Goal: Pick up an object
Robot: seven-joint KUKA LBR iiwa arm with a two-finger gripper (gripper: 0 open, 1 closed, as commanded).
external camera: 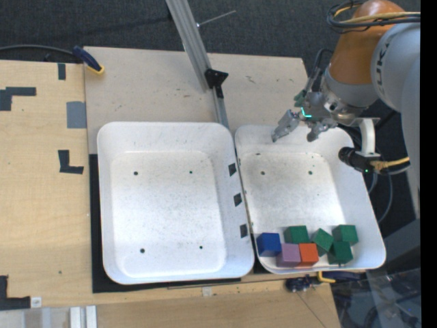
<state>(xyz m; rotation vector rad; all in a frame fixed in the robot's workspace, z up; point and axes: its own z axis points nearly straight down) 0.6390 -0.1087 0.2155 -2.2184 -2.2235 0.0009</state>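
Sitting bunched in the right bin's point(355, 203) near corner, I see blue point(269, 243), purple point(291, 254), orange point(308, 253) and green blocks point(341, 243). My gripper point(300, 130) hovers spread wide, holding nothing, over the far rim. No legible writing anywhere.

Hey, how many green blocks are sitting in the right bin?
4, clustered at the near edge of the right bin: green blocks at and. More could be hidden behind them.
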